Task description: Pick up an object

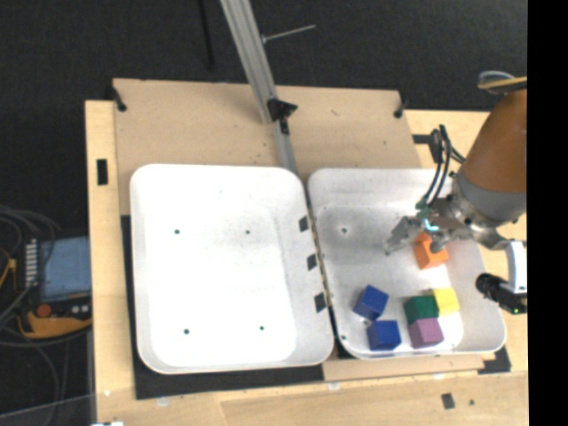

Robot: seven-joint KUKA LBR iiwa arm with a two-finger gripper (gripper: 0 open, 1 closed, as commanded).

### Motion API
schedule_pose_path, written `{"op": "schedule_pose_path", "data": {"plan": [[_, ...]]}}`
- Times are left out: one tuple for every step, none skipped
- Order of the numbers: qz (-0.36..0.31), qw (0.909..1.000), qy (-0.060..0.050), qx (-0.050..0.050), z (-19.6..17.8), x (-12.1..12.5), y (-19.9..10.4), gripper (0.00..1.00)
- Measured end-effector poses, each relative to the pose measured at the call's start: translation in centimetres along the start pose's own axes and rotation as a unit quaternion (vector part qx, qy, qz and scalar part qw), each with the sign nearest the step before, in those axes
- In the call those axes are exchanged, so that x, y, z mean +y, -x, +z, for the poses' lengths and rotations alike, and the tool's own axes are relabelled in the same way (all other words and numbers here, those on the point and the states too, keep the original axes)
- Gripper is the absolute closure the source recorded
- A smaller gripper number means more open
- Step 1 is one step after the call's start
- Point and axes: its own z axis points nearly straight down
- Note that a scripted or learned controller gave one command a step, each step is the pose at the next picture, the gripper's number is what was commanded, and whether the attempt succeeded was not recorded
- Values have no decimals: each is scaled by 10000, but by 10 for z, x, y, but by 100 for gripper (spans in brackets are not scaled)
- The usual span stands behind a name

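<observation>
Tool (429, 234), its opening impossible to tell from above, poised directly over the small orange block (432, 255) in the right-hand shallow white bin (355, 204); a sound grasp would centre on it, clear of the green cube (422, 309).

The jaws (429, 238) hang over the right bin (355, 204) at an orange block (432, 255), other blocks nearby.
</observation>
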Motion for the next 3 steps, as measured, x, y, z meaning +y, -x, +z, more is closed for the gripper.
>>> {"op": "schedule_pose_path", "data": {"plan": [[3, 10000, 28, -6, -3, 1, 0, 0], [15, 10000, -3, -14, 60, 1, 5, 0], [24, 10000, 39, -24, 97, 2, 7, 0]]}}
